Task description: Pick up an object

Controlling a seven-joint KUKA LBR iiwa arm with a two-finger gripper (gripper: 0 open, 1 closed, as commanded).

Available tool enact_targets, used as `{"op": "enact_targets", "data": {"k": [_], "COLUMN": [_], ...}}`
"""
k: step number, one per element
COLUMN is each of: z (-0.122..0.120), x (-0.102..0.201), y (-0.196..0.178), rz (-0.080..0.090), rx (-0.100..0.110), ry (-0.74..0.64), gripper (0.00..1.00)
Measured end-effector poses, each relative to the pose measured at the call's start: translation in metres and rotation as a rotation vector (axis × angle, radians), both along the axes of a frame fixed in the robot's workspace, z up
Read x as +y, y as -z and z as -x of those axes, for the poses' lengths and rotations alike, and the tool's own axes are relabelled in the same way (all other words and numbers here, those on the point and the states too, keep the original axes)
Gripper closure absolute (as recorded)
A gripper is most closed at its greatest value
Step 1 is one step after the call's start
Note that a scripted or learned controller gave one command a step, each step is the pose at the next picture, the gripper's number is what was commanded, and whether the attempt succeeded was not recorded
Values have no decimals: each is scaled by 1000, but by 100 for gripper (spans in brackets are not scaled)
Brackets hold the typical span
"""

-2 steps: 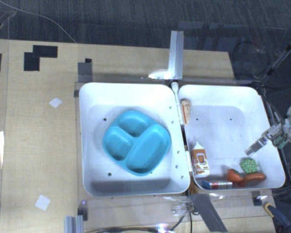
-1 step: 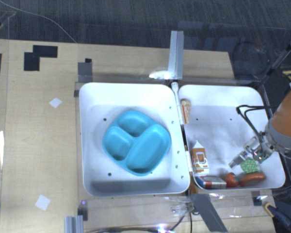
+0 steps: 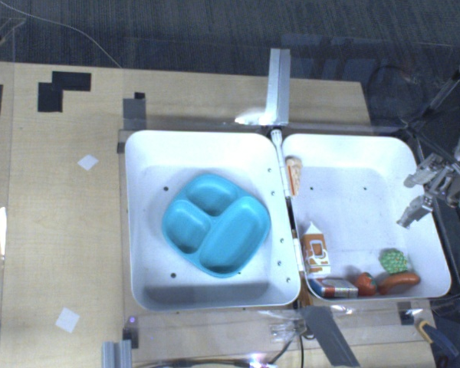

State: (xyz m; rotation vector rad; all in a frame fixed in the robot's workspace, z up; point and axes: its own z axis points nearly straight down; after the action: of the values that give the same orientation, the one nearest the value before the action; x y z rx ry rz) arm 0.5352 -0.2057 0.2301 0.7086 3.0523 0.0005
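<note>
Along the front wall of the right bin point(image 3: 345, 156), the candidate objects lie in a tight cluster: a green ball point(image 3: 394, 261), a sausage point(image 3: 399, 281) touching a small red item point(image 3: 366, 285), a flat tube or packet point(image 3: 336, 287), and a small carton point(image 3: 315, 251) leaning against the left wall, with a narrow orange packet point(image 3: 294, 176) farther back along the same wall. None of them is lifted or between the fingers, so the pick appears not yet done. The gripper point(image 3: 427, 192) hangs over the bin's right rim with its fingers spread apart and nothing in them. Most of this bin's floor is bare, giving free room to descend in the middle, but the objects crowd the front wall and corner, which probably limits finger clearance there. The left bin point(image 3: 138, 228) carries a blue divided tray point(image 3: 216, 225).
</note>
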Motion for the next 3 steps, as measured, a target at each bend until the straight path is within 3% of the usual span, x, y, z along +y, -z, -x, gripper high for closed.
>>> {"op": "enact_targets", "data": {"k": [1,2,3], "z": [0,-37,32], "x": [15,69,67], "y": [57,-9,40], "rz": [-1,0,0], "rx": [1,-2,1], "ry": [35,-75,-110], "gripper": [0,0,0]}}
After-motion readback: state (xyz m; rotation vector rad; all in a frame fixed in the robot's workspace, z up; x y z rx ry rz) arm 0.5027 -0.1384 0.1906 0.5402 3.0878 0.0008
